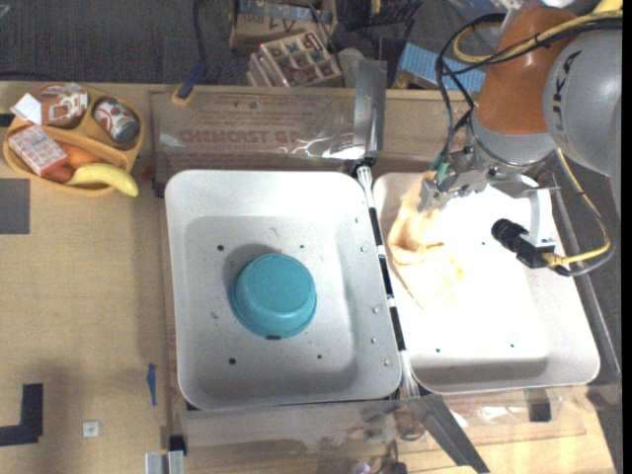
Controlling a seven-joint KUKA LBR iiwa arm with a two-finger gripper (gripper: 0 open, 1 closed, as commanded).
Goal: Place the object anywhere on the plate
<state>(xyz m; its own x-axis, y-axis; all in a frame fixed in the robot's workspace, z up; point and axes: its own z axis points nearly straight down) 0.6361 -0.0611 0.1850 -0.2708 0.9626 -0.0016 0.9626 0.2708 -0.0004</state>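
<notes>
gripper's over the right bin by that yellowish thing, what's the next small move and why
Probably a short, straight lift, to check the grasp. The gripper sits at the top of the pale yellow object in the right bin, but glare hides whether it holds it. The teal plate waits in the left bin, so carrying over comes after.

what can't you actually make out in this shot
- Gripper, camera view: too small and washed out over the bright right bin to tell open from shut.
- Pale yellow object: overexposed, so its outline and kind are unclear, and whether the gripper touches it.
- Teal plate in the left bin: its underside is hidden.
</notes>
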